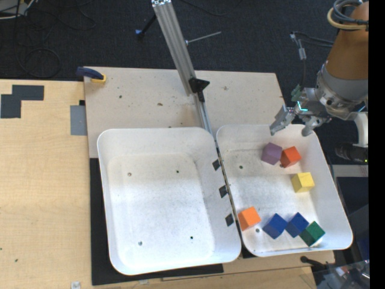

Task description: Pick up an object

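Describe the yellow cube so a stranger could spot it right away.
Look in the right-hand white bin. Near its right wall, just below the purple cube and red cube, sits the yellow cube, standing alone and the only yellow block there.

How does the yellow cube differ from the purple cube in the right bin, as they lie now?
Colour: the yellow cube is bright yellow, the purple cube a muted violet. Neighbours: the purple cube sits right beside a red-orange cube, seemingly touching; the yellow cube lies apart from the others. Position: the purple cube lies nearer the gripper, the yellow cube nearer the bin's right wall. Both look alike in size and rest in the right bin.
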`<act>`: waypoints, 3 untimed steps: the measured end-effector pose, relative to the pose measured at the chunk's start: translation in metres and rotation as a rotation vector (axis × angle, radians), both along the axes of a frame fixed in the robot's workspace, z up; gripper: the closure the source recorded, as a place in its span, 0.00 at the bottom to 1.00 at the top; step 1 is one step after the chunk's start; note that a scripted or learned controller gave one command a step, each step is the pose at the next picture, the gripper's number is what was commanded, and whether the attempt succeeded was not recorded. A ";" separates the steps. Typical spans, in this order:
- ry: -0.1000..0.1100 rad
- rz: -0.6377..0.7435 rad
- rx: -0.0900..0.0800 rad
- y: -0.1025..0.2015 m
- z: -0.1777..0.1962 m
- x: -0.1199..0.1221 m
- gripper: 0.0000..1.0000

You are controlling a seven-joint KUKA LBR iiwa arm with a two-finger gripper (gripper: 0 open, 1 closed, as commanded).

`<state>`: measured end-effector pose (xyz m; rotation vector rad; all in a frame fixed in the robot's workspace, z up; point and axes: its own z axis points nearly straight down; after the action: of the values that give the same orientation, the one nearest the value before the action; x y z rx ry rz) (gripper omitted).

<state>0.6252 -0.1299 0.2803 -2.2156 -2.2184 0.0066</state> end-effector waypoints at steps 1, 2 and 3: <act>-0.005 0.001 -0.001 0.000 0.003 0.001 0.00; 0.000 0.000 0.000 0.008 -0.047 0.003 0.00; 0.001 -0.001 0.000 0.011 -0.092 -0.003 0.00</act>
<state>0.6224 -0.1192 0.1879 -2.2159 -2.2174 0.0080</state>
